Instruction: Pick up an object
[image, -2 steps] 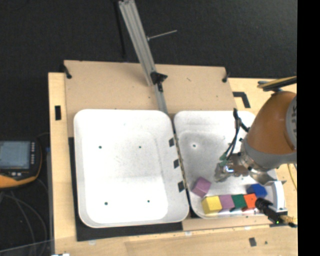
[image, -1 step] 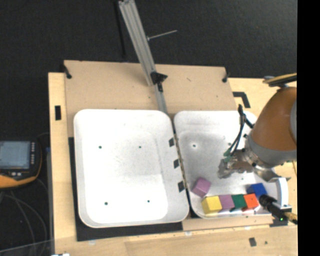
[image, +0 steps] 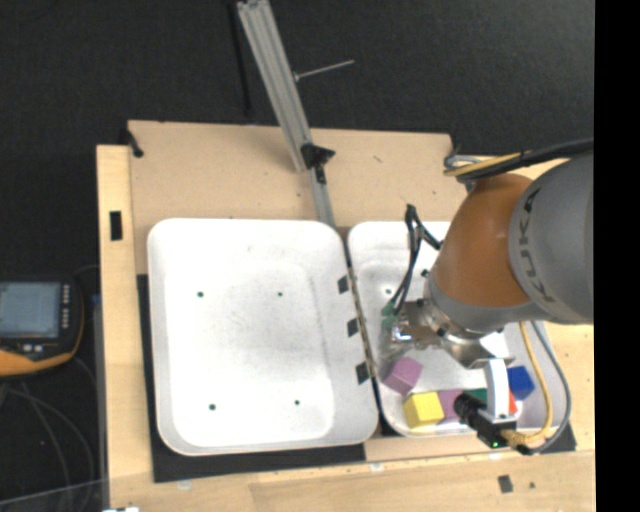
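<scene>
The left bin (image: 250, 330) fills the middle of the frame. The arm (image: 520, 250) comes in from the right over the right bin (image: 375, 250), at centre-right. Its gripper (image: 400, 330) hangs low above that bin's left side; whether the jaws are apart cannot be told. Lower right lie a purple block (image: 404, 375), yellow block (image: 424, 409) and blue block (image: 519, 382).

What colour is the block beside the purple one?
Yellow, in the camera view.
</scene>
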